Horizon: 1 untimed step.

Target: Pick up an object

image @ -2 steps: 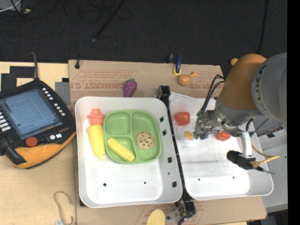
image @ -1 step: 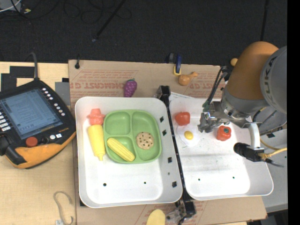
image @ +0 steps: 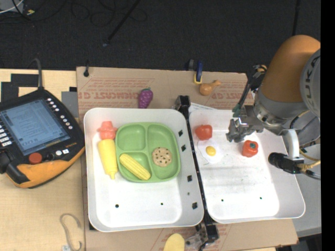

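Tomato (image: 250, 148) sits beside the gripper (image: 235, 135); its jaw state is unclear.

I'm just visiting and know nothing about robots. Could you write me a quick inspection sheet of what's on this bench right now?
Surface: two shallow white plastic bins, the left bin and the right bin, on brown cardboard.
Job's things: right bin holds a red toy tomato, a fried-egg toy and a red-orange toy pepper. Left bin holds a green divided plate with a yellow corn cob and a cookie; beside it a yellow bottle.
Clutter: purple toy grapes and a tan pear-shaped toy behind the bins.
Gripper: the grey gripper sits above the right bin, between tomato and pepper.
Cables: black ones on the dark floor.
Surroundings: orange-edged control tablet, left.
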### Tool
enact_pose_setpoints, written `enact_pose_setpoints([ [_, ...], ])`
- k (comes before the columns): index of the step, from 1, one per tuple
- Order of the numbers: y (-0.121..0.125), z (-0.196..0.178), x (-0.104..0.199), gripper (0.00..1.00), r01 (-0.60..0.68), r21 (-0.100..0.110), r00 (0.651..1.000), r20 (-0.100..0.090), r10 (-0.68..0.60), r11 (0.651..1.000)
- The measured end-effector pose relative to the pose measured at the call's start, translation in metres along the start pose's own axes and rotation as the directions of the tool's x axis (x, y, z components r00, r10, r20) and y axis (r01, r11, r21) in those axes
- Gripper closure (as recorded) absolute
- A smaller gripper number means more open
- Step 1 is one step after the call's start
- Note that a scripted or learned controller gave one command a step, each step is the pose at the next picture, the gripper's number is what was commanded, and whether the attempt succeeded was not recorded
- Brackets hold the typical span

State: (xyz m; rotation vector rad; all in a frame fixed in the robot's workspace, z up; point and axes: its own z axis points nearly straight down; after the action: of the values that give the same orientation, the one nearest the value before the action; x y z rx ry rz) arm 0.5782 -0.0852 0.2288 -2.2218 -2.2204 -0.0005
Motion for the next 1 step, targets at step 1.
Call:
enact_pose_setpoints([
  [1, 0.0324, 0.0114, 0.0448, 1.00, 0.004, 0.001, 1.000, -0.001, -0.004, 1.000],
])
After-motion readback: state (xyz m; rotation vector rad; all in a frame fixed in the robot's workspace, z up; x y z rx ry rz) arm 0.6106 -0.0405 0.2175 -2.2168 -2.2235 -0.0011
